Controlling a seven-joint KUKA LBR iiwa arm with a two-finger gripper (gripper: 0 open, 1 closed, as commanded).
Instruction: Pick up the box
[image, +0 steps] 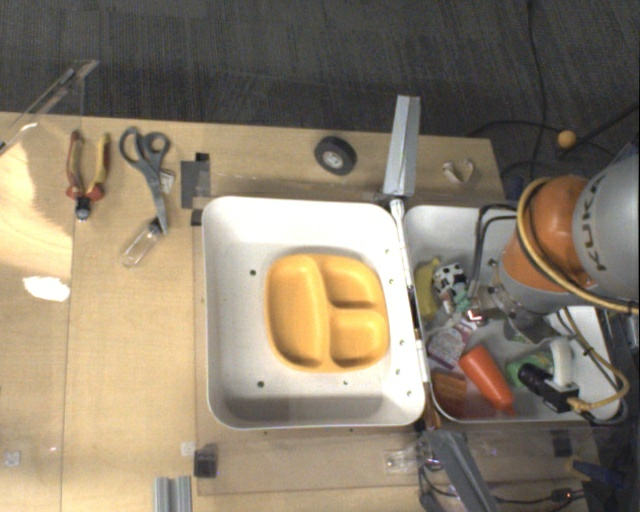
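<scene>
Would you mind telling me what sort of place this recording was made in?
Most likely a robotics lab workbench: a KUKA arm reaches over two white bins, and scissors, pliers and a tape roll lie on the wooden bench.

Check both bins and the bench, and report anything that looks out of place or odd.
Nothing looks spilled or damaged. The yellow tray sits squarely in the left bin. The right bin is a crowded jumble, with an orange carrot-shaped toy lying tilted among other items. Scissors and pliers lie neatly on the bench.
</scene>
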